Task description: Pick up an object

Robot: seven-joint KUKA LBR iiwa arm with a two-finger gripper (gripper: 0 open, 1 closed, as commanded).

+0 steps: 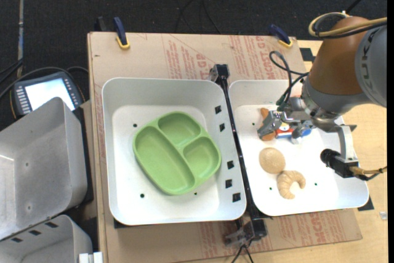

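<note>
In the right bin (345,197) my gripper (275,126) hangs low over the bin's upper left part. A small toy with orange, red and blue parts (284,129) lies right under and beside it, partly hidden by the gripper. I cannot see whether the toy is between the jaws. A round tan bun (271,159) lies just below the gripper. A tan croissant (290,183) lies below the bun, near the bin's front wall.
The left bin (117,132) holds a green divided plate (177,152). The arm's grey and orange body (345,64) covers the right bin's upper right corner. A black fitting with a cable (337,161) sits at that bin's right side.
</note>
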